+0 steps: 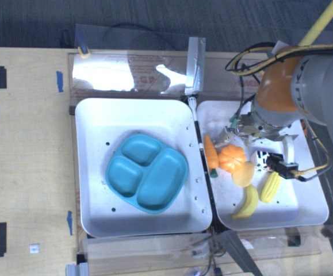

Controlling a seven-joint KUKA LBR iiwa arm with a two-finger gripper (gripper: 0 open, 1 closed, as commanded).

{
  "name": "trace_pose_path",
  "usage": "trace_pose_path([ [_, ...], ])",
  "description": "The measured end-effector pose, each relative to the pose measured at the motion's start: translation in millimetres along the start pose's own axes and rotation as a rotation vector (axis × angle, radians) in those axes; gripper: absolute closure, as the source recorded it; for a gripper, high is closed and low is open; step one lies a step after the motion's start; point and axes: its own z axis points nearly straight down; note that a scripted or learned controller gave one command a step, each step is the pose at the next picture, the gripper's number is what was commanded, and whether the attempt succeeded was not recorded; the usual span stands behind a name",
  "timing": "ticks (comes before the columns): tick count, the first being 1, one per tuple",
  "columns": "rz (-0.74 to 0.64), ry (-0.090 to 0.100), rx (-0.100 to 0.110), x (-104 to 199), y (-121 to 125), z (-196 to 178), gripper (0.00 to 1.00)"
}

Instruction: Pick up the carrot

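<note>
**Arm over the right bin, carrot at the bin's left wall**

The wooden surface carries two shallow white bins side by side. The left bin holds a blue divided plate with three compartments, lying near the bin's centre.

The right bin holds the toy food. The carrot lies against the left wall of this bin, at centre right of the frame, with its long axis running roughly top to bottom and its green end toward the bottom. A small orange pumpkin sits just beside the carrot on its right, touching or nearly touching it. A pale yellow rounded item lies directly below the pumpkin. A banana lies lower in the bin, and an ear of corn lies to the banana's upper right.

The grey arm with its orange band enters from the upper right of the frame. The hand sits above the pumpkin, to the upper right of the carrot. Whether the hand is wide or narrow cannot be told from this view. No item is visible in its grasp.
</note>
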Motion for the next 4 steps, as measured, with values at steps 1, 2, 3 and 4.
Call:
trace_pose_path([
  [1,-0.022,-0.003,-0.002,-40.7,-4.1,-32.0,0.00],
  [2,0.008,0.000,-0.004,30.1,-13.3,-105.2,0.00],
  [3,-0.186,0.000,0.001,18.9,-19.6,-110.2,0.00],
  [4,-0.256,0.001,0.004,34.7,-94.9,-97.8,0.00],
])
